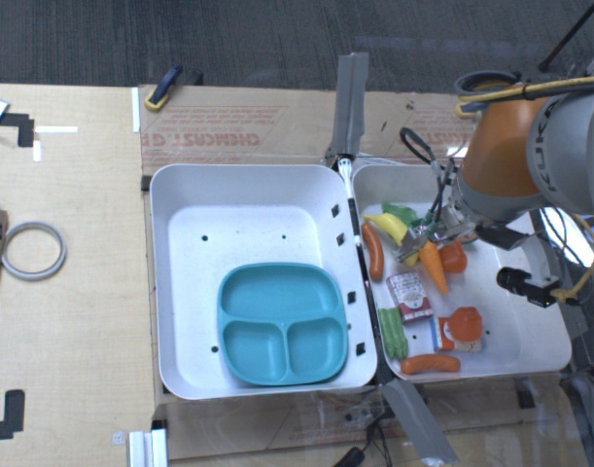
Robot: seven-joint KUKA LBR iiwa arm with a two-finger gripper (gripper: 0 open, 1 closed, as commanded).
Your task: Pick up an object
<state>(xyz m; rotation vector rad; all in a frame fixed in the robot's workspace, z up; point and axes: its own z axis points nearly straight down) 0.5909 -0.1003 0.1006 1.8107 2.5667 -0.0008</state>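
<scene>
- Arm point(535, 154): grey metal with a glossy orange band, reaching in from the right over the right bin point(530, 343); black cables run along it.
- Tool point(420, 244): down among the toy food near the bin's left wall; whether it is wide, narrow or holding anything cannot be told.
- Carrot point(434, 267): smooth orange plastic, tapered, lying at a slant just beside the tool tip.
- Banana point(387, 226): yellow, curved, touching a green leafy piece point(401, 213) behind it.
- Sausage point(374, 251): long, orange-red, rounded ends, along the left wall.
- Second sausage point(431, 363): same form, lying near the front wall.
- Small carton point(408, 295): printed red and white, boxy, at mid-bin.
- Green pod point(394, 334): ribbed, oblong, by the left wall.
- Red round piece point(454, 257): just right of the carrot.
- Orange-and-white packet point(462, 327): right of the carton.
- Left bin point(180, 212): shallow white plastic, rounded corners, holding a teal tray point(282, 321) with three compartments.
- Tabletop point(63, 348): pale wood grain, bearing a tape roll point(30, 250); printed cardboard point(228, 125) lies behind the bins.
</scene>
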